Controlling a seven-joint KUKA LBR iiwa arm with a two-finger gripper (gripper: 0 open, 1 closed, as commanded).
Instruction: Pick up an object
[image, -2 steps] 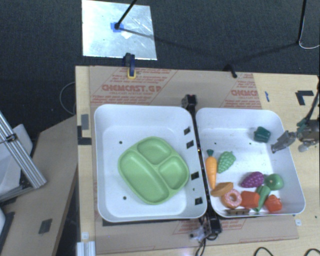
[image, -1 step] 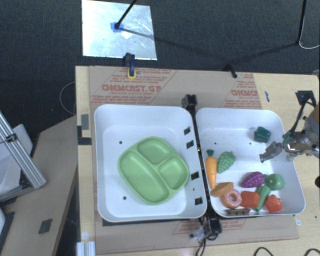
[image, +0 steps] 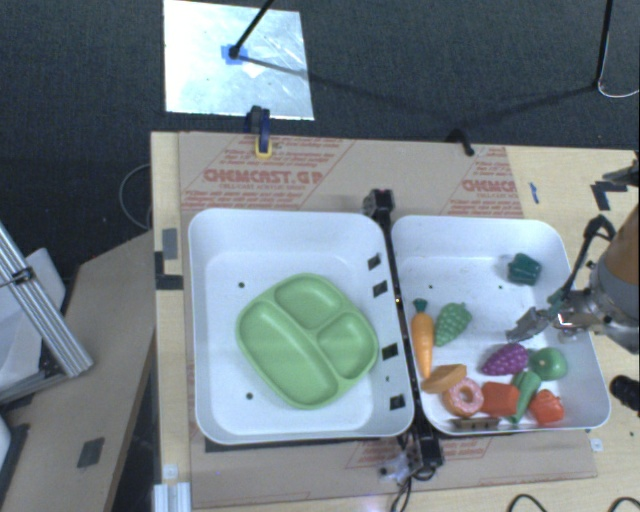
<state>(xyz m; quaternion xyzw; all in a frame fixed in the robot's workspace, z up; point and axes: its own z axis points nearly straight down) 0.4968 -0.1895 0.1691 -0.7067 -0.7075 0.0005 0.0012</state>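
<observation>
The gripper (image: 533, 323) is seen with fingers spread and nothing between them; the purple grapes (image: 505, 357) lie just beside it, toward seven o'clock.

Bright, even overhead light; glare flares off the foil sheet (image: 238, 62), white bins (image: 290, 240) near washed out, whole frame slightly soft.

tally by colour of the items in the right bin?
Green: 3 — dark green piece, green grapes, green apple
Orange: 2 — carrot, croissant
Purple: 1 — purple grapes
Pink: 1 — donut
Red: 2 — red piece, red pepper
Total: 9
</observation>
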